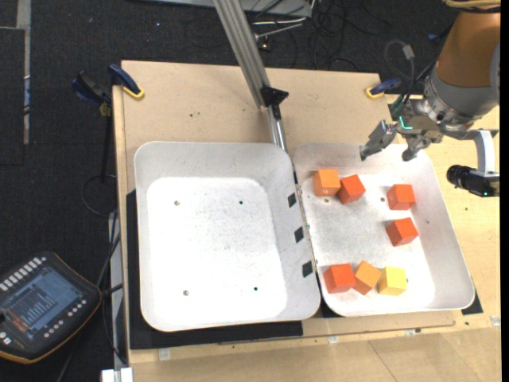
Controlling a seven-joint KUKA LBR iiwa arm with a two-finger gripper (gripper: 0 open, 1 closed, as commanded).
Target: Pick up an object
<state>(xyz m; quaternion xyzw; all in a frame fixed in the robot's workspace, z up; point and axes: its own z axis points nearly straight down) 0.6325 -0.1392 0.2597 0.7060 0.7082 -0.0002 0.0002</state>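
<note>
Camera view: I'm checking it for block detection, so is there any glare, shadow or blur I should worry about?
Camera view: even lighting, no harsh glare on the right bin; the blocks, such as the yellow block, are sharp with soft, short shadows; the hand looks slightly soft; the left bin shows dark speckles.

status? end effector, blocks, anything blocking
End effector open, empty, above right bin's far edge. Seven blocks untouched in that bin. Nothing in the way.
</note>
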